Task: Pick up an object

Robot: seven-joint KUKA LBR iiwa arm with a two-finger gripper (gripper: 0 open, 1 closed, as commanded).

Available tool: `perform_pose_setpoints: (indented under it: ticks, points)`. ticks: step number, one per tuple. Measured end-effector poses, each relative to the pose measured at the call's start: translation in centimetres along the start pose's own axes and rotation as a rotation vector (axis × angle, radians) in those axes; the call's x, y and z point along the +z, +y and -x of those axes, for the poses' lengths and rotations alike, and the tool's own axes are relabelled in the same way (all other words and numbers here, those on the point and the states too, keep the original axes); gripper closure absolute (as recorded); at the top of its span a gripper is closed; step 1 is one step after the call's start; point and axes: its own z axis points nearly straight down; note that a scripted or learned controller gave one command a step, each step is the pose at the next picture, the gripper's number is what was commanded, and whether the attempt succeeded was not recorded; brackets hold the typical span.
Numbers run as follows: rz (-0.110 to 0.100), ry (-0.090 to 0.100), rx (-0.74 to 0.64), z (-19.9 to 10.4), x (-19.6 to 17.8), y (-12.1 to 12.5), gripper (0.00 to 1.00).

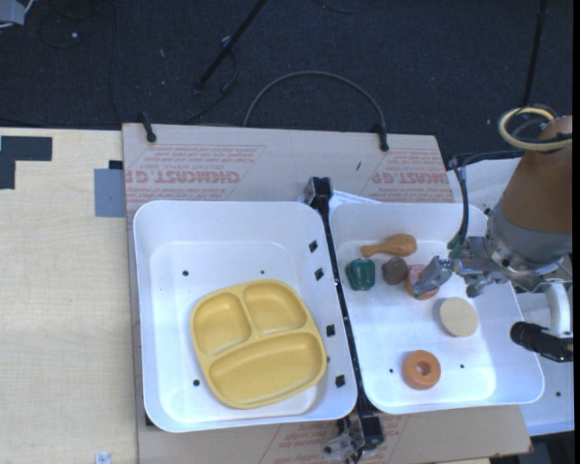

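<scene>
End effector (443,275) was seen low in the right bin (522,380), at a pinkish-red item (423,283); grip state could not be told. Crowding by the brown piece (394,271) and cream disc (458,317) was judged a slip risk. Bench (48,298) pale wood, dark floor beyond.

Contents of right white bin (522,380), positions given from the gripper (435,276):

- Brown drumstick-shaped toy (391,247): lying flat, up and to the left of the gripper, near.
- Dark green pepper-shaped toy (361,275): farthest left.
- Small dull brown-grey round lump (394,271): just left, beside the pepper.
- Reddish-pink round piece (424,285): directly at the gripper tip, partly covered.
- Pale cream flat disc (458,317): just below and right.
- Orange ring-shaped doughnut toy (421,369): lying flat, well below.
</scene>
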Motion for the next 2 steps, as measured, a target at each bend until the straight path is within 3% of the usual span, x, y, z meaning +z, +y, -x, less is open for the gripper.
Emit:
perform_pose_setpoints:
  ticks: [1,2]
  points:
    - [0.014,-0.003,-0.002,0.0,-0.7,0.3,0.0]
    - [0.006,0.0,-0.003,-0.9,5.1,-0.3,0.0]
